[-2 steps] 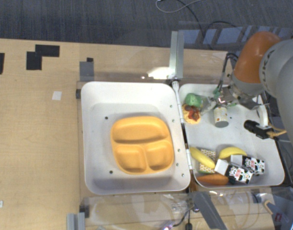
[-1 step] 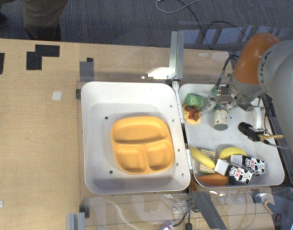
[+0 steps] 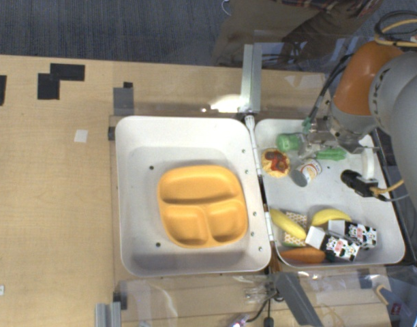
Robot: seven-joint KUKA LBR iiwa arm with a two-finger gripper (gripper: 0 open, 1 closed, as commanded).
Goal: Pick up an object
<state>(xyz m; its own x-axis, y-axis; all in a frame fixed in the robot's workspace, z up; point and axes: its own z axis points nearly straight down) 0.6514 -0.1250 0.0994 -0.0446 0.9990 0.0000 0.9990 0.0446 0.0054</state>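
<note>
Camera view: the pincer (image 3: 316, 144) hangs low in the right bin (image 3: 392, 251), upper right of frame, over a green toy (image 3: 288, 142); its state I cannot tell. The toy looks light, hard and slick; grip across its narrow middle.

Colours on the bench

Two white bins (image 3: 133, 182) on pale tan wood (image 3: 52, 203) with black squares (image 3: 58, 80). In the left, a yellow-orange tray (image 3: 198, 206). In the right: green toy (image 3: 290, 142), red-and-yellow piece (image 3: 275, 162), silver can (image 3: 305, 173), two yellow bananas (image 3: 288, 223), orange carrot (image 3: 303, 255), black-and-white patterned box (image 3: 345, 240). Grey arm (image 3: 399, 94), orange band (image 3: 355, 80).
</note>
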